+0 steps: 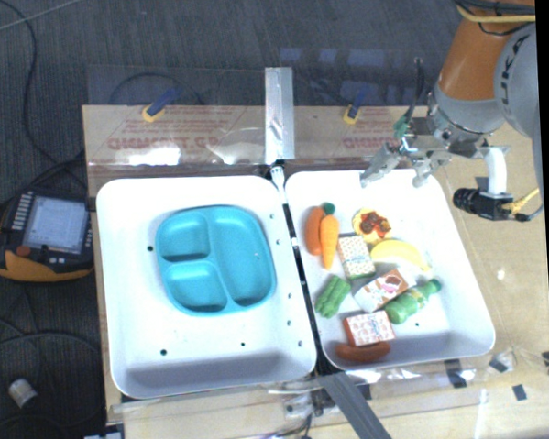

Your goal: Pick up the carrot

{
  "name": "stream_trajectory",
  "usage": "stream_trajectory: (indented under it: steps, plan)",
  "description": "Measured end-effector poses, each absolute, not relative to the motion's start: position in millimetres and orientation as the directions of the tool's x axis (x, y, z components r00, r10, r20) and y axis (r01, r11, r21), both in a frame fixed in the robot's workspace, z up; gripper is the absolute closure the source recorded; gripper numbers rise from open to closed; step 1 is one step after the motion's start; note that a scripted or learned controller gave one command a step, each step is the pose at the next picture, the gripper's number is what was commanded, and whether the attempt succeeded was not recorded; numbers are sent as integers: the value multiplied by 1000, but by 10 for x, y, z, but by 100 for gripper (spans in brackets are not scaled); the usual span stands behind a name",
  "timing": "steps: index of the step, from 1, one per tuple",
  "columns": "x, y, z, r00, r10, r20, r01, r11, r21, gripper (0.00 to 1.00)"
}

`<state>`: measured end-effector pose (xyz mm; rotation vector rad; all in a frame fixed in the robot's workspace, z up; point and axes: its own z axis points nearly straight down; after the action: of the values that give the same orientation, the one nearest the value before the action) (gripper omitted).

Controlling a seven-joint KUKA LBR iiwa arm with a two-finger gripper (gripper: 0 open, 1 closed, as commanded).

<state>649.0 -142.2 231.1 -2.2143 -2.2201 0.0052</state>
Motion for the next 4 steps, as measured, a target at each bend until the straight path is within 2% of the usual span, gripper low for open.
stream_trajectory:
  steps: [1,2,3,4]
  plan:
    - [6644,-930,1438,-218,976,1,976,218,-7,0]
    - [6350,-1028,940,-372,928,-9,928,372,19,0]
    - [6327,-1011,965,-371,929,0,929,371,10,100]
    - [6242,-1347,1432,-537,843,1,843,537,-4,100]
